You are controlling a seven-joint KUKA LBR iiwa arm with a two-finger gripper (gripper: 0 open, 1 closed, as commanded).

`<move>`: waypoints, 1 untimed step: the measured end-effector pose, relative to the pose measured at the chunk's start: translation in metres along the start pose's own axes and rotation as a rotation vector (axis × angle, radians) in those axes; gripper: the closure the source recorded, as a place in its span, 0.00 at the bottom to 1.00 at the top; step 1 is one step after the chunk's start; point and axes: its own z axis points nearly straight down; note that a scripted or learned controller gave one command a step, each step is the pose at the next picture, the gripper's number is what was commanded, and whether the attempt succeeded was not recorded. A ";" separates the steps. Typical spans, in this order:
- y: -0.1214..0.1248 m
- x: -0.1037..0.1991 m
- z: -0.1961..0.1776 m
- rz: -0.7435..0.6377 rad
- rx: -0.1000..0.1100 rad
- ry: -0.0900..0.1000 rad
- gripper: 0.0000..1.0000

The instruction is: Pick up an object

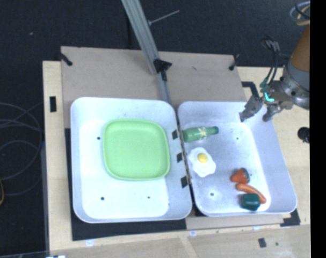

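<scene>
Starting at the left, the shallow white plastic bin [87, 144] holds a single pale green square plate with rounded corners [136, 149], lying flat near the bin's middle; its surface looks smooth and matte. Just beside it, across a narrow seam with small dark clips, sits the second shallow white bin [270, 144]. Against that bin's left wall lies a small green bottle with a white label band [200, 134], on its side and pointing right. Just below it rests a toy fried egg, white and lobed with a round yellow yolk [202, 162], flat on the bin floor. Further right and lower, three small pieces cluster close together: a red-orange rounded piece [239, 176], a slim orange carrot-like piece [252, 192] slanting beneath it, and a dark green chunky piece [250, 202] touching the carrot's lower side. At the far right, the two-finger gripper [255, 113] hangs over the upper right rim of this bin, its dark fingers spread apart, pinching nothing and well apart from every object.
</scene>
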 end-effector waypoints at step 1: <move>0.000 0.000 0.000 0.000 0.000 0.000 0.00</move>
